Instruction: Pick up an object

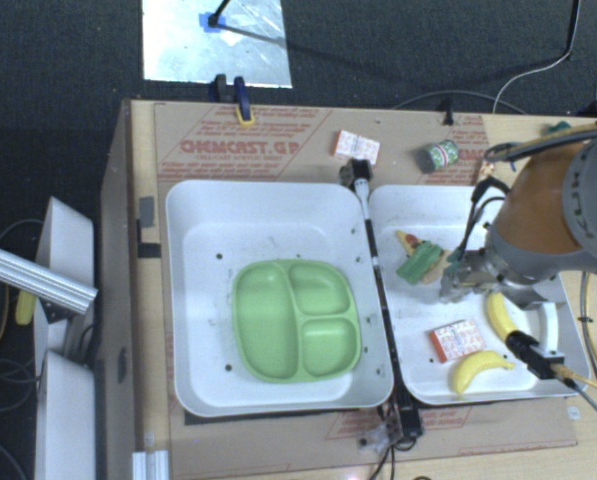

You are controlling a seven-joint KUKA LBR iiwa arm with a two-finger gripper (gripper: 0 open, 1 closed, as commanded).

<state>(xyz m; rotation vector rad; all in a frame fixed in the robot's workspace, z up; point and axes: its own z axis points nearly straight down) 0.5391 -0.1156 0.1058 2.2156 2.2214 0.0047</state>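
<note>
The right bin point(418, 200) holds a green toy piece point(419, 264), a small pizza slice point(408, 239), an orange-and-white box point(456, 340) and a yellow banana point(481, 368), with a second banana point(499, 315) close to the arm. My gripper point(458, 278) is down in the right bin, just right of the green piece and above the box. Nothing shows between its fingers, and the arm's grey and orange body hides much of them.
The left bin point(193, 218) holds a green divided plate point(296, 319). A small green can point(441, 154) and a white card point(356, 147) lie on the board behind the bins. Cables run along the right side.
</note>
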